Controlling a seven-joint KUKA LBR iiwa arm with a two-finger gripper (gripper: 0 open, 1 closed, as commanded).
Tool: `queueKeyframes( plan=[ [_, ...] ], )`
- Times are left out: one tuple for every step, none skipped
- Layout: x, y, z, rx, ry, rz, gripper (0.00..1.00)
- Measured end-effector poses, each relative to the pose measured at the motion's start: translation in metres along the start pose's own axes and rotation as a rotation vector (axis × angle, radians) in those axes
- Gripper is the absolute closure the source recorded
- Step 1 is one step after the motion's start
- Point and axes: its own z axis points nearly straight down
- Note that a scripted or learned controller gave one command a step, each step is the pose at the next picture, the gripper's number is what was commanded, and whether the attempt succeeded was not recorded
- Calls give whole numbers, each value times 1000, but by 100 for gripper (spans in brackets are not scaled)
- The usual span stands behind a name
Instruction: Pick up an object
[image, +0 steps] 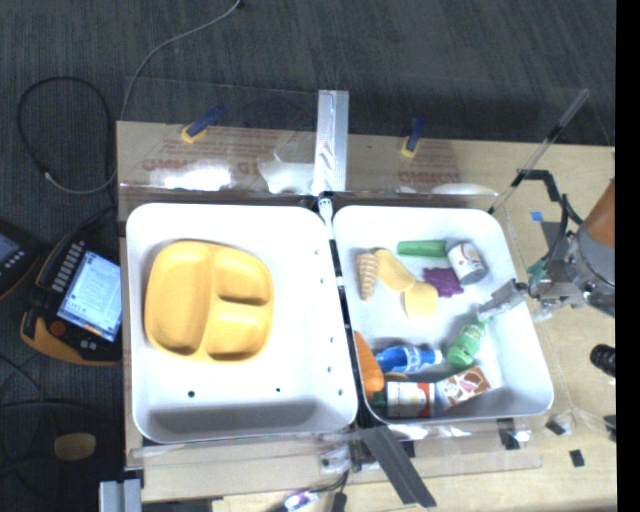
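Worktop (565, 180) carrying two blue-and-yellow clamps (203, 123) (411, 139); handheld control pendant (75, 297) at left on dark floor (420, 50), with black cable (45, 130), possibly its lead.

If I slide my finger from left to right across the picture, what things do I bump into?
Yellow divided plastic tray → ribbed beige toy shell → purple toy grape bunch → small white can with red label → grey robot gripper.
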Motion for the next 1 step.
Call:
queueKeyframes(
  plan=[
    [27, 28, -110, -1, -4, 157, 0]
  ],
)
